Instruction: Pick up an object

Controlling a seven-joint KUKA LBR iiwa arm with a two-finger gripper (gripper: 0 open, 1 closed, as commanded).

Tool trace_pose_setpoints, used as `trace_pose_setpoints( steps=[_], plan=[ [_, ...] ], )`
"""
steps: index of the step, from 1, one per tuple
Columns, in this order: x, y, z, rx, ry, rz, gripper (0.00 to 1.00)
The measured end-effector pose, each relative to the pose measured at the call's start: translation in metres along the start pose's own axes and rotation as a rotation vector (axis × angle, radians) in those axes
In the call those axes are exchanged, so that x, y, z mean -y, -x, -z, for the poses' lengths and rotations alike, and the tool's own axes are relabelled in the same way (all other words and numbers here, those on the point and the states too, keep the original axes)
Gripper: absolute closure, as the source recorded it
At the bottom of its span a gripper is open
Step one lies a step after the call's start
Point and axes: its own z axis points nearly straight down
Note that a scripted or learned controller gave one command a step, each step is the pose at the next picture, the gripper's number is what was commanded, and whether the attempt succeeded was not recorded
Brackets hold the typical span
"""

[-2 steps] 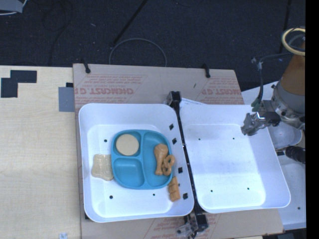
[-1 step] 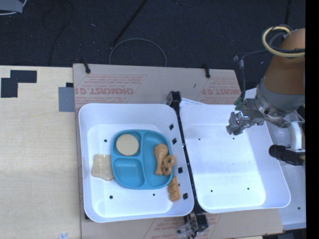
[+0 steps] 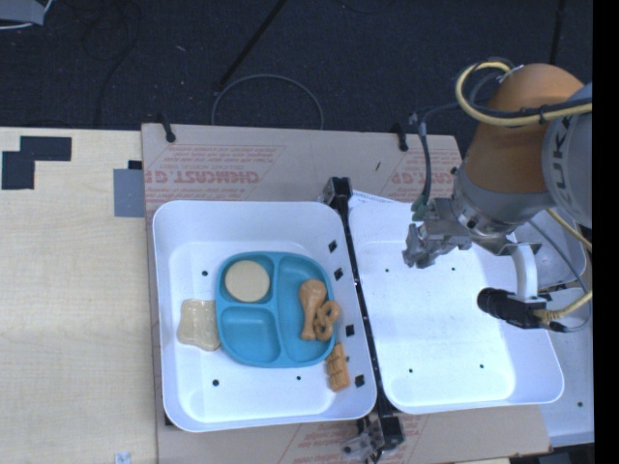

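Blue tray (image 3: 261, 336) in the left bin (image 3: 174, 259) holds pretzels (image 3: 317, 309) and a disc (image 3: 247, 280). Farther back, the end effector (image 3: 426, 249) hovers over the right bin (image 3: 455, 356), carrying nothing; its opening I cannot tell. Approach step: next, cross left and descend.

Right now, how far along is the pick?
Done: nothing looks picked. The blue tray sits in the left bin with a round cracker and pretzel-like pieces on it; a pale piece and another snack piece lie beside it. In hand: the gripper hangs over the right bin, nothing visible between its fingers. Left: reach, grasp, lift.
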Motion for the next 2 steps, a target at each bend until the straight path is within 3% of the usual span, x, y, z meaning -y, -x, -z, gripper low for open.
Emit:
trace_pose_setpoints(
  steps=[2],
  plan=[
    [0.007, -0.117, -0.017, -0.001, -0.001, 0.003, 1.00]
  ],
)
